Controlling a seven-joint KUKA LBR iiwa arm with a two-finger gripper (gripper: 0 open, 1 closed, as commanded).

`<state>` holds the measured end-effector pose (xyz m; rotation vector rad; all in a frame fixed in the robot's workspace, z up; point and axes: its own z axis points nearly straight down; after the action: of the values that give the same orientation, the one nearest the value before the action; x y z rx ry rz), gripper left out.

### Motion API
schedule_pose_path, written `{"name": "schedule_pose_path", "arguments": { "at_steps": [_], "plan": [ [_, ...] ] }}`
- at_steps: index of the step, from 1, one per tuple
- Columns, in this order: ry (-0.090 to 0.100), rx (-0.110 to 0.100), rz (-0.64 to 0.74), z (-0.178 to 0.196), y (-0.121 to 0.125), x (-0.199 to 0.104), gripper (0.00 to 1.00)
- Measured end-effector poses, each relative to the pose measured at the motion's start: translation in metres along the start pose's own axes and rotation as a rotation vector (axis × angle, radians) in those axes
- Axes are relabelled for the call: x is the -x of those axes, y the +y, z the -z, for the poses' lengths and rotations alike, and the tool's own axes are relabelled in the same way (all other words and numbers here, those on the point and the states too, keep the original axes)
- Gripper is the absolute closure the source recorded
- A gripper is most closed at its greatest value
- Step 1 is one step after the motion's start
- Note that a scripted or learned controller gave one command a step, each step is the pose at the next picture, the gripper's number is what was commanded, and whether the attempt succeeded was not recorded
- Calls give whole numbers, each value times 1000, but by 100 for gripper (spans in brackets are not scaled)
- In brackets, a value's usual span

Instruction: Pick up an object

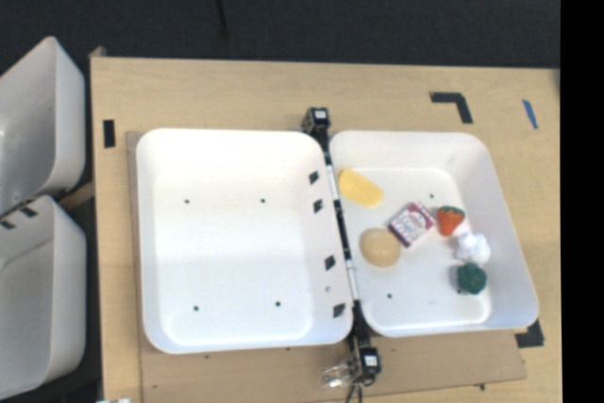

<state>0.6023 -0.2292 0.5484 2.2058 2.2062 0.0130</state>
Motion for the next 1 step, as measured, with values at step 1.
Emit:
{"name": "schedule_pose_path", "arguments": {
  "at_steps": [1],
  "plan": [
    [11, -26, 7, -85, 42, -60, 0]
  ]
}}
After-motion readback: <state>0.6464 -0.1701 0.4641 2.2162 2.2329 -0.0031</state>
